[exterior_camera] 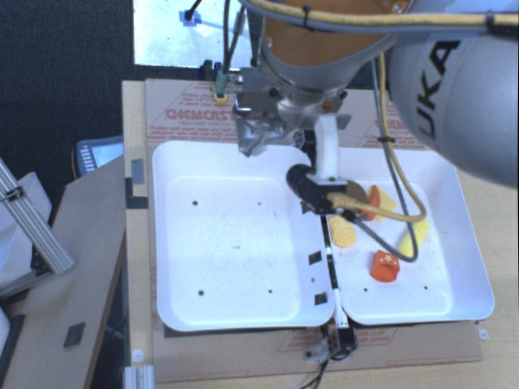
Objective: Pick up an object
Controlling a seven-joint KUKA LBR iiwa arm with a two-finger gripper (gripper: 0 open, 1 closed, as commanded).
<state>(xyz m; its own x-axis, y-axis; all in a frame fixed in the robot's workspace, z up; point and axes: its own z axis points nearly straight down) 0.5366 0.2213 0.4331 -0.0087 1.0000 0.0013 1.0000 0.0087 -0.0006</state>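
My gripper (pixel 256 138) hangs over the far rim of the left bin (pixel 227 298), below the big grey and orange wrist. The right bin (pixel 454 298) holds several small things. A red-orange block (pixel 385 267) lies near its middle front. A knobbly yellow piece (pixel 342 232) rests close to the divide between the bins. A slim yellow piece (pixel 415 233) lies to the right of it, partly under the yellow cable. Further back sit a red-orange piece (pixel 373 202) and a brown one (pixel 355 190), both partly hidden by the robot. The gripper is well left of and behind all of them.
The bins stand on a cardboard sheet (pixel 186 112) with red print. A grey device (pixel 97 154) lies off the bench's left edge, and a slanted metal rail (pixel 32 225) stands at the far left. Cables loop low over the right bin.
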